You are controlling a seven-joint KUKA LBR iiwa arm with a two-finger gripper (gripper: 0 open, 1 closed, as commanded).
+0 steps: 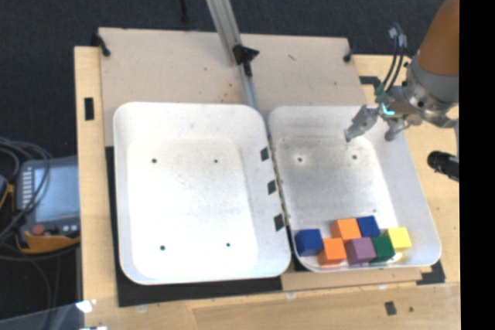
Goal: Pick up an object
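the task's things are a huddle of small blocks in the right bin (402, 182), packed into its corner at about 5 o'clock: a blue block (308, 241) at the left end, an orange block (333, 250) and a purple block (360, 250) along the near rim, a second orange block (347, 228) and a second blue block (368, 226) behind them, then a green block (383, 246) and a yellow block (399, 237) at the right end. most of them touch a neighbour, and the row sits hard against the bin's rim.

that crowding is the likely trouble. fingers coming down on a middle block have no free gap on either side, so they could land on top of a neighbour, shove the cluster along, or wedge two blocks at once and drop both. the sloped rim just beside the front row could also catch a finger before it closes. the blue block at the left end and the yellow one at the right end look like the safer picks, each having one side open.

the gripper (377, 124) hangs at about 1 o'clock over the same bin, well apart from the blocks, with its two fingers spread wide and nothing between them; it appears to touch nothing. the left bin (124, 166) lies beside it at 9 o'clock.
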